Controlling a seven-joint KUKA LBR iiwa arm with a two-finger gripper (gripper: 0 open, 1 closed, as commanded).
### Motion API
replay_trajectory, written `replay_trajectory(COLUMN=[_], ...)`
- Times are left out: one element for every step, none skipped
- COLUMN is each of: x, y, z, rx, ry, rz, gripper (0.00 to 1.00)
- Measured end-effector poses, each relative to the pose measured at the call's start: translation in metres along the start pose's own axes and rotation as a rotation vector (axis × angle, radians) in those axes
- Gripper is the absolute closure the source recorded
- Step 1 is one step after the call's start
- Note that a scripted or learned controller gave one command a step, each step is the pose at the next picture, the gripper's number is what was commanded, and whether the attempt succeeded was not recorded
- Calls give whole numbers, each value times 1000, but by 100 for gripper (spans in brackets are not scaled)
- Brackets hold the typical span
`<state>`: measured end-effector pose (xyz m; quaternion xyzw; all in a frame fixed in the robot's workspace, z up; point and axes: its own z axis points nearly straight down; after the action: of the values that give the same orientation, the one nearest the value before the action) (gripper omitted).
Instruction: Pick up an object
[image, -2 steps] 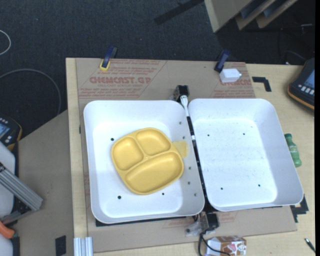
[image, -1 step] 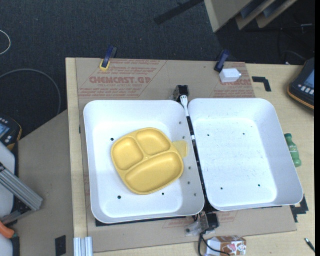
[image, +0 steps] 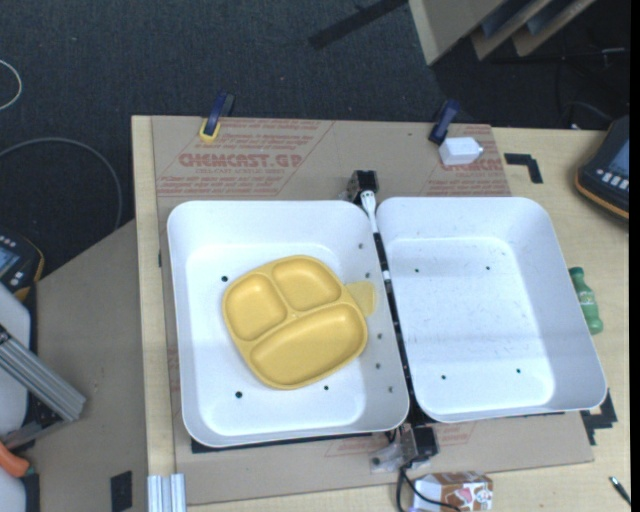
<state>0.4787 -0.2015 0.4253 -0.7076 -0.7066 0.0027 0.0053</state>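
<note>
White bin (image: 190, 300), glossy yellow divided plate (image: 295, 320)

Bench top (image: 300, 150): brown board w/ red print, lying flat. Two shallow white bins side by side on it, rims touching at centre: left bin (image: 190, 300), right bin (image: 560, 300). Far edge: yellow-tipped clamp (image: 214, 118) at left, dark clamp (image: 443, 122) at right, small white block (image: 460, 151) just beside it. Green item (image: 586, 300) lies at right bin's outer rim.
</note>
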Motion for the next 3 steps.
replay_trajectory(x=[95,-29,-23], y=[1,27,21], z=[70,198,140], rx=[-3,-8,-19], ry=[1,-5,-8], rz=[-11,6,-2], gripper=[100,100,100])
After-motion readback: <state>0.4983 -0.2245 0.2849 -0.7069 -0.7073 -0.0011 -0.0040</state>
